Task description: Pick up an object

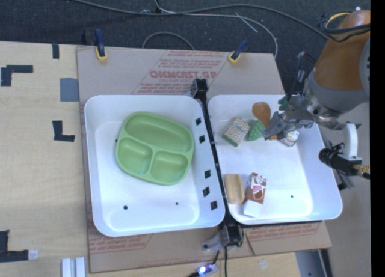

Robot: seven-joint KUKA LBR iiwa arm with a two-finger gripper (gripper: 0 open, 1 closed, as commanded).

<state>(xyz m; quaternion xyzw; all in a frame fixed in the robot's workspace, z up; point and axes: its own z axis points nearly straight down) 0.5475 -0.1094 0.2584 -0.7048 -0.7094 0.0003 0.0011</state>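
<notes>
- I see the gripper [283, 127] low over the far part of the right bin [304, 170], reaching in from the right; I cannot tell from this slanted view whether it is released or clenched, and nothing visibly sits in it.
- The nearest candidates lie just to its left: a small green object [257, 131] touching or almost touching the gripper's tip, and an orange-brown rounded object [261, 112] just behind that, toward the far wall.
- A little further left sits a pale, patterned block [236, 131], tilted, its long axis running diagonally.
- Well apart, toward the near wall, lie a tan bread-like piece [234, 188], long axis running near to far, and a red-and-white carton [256, 191] just beside it.
- A small pale item [290, 138] shows right under the gripper; it is too blurred to name.
- The left bin [99, 167] holds 1 green divided plate [154, 148], smooth plastic with 3 compartments, far from the arm.
- My judgement: the green object is the likeliest target, a short move left.
</notes>
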